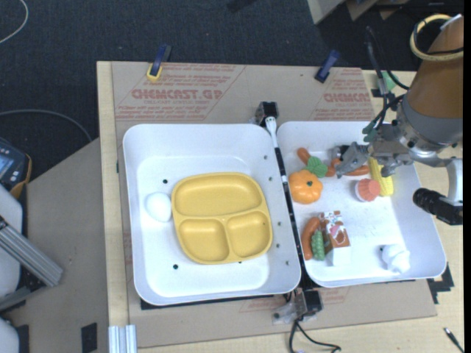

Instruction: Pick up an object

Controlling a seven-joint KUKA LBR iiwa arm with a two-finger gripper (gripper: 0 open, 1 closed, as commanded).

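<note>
- While the end effector (366, 157) hangs low over the right bin (419, 259), I'd settle it squarely on one item, perhaps the yellow piece (381, 178) or pink round toy (367, 190) just beneath, before closing.
- From this slant I cannot tell if it grips anything.
- Reaching in from the right, the arm (436, 87) tips its wrist down toward the bin's far side, near the orange pumpkin (305, 187).
</note>
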